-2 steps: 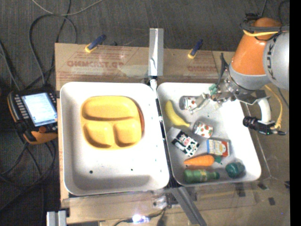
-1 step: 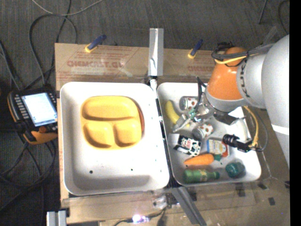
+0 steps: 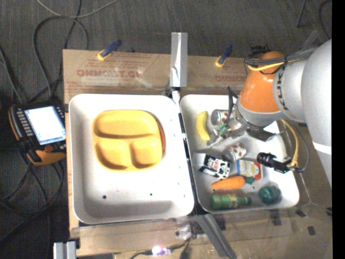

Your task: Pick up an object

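Observation:
The right bin (image 3: 294, 196) holds several small objects: a yellow banana (image 3: 202, 125), a tin can (image 3: 218, 116), a second small can (image 3: 237, 152), a black printed box (image 3: 217, 166), an orange carrot (image 3: 229, 183), a green bottle (image 3: 230, 201) and a dark green round piece (image 3: 269, 193). My gripper (image 3: 226, 129) hangs low inside this bin, just right of the banana and between the two cans. The orange wrist band (image 3: 259, 93) sits above it and hides part of the bin's back.
The left bin (image 3: 81, 198) carries a yellow divided tray (image 3: 128, 139). A red and white packet (image 3: 249, 169) lies by the carrot. A black cable plug (image 3: 272, 161) trails from the arm over the right bin. A handheld pendant (image 3: 40, 125) lies off the bench at left.

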`<action>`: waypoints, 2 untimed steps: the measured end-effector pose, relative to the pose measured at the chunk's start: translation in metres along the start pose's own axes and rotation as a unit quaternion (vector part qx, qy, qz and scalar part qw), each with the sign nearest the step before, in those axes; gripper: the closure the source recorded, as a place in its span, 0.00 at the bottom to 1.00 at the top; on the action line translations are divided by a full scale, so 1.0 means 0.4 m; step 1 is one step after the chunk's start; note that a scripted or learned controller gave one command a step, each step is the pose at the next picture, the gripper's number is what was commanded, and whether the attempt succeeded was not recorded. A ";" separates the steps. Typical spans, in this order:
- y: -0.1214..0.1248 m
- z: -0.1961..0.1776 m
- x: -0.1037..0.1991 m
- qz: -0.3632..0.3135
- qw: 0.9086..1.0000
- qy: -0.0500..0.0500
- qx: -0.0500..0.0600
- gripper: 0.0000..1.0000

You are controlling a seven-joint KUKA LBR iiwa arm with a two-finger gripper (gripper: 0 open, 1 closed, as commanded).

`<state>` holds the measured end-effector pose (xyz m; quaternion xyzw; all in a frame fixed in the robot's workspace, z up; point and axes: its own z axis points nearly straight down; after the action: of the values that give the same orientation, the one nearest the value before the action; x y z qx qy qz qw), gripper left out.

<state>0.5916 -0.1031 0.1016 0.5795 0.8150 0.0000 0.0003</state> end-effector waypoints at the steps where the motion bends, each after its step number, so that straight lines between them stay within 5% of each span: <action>1: -0.064 -0.201 0.088 0.074 0.997 0.000 0.002 1.00; 2: -0.168 -0.248 0.121 0.048 0.999 0.000 0.003 1.00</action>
<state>0.5121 -0.0794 0.2007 0.6183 0.7860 -0.0021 -0.0015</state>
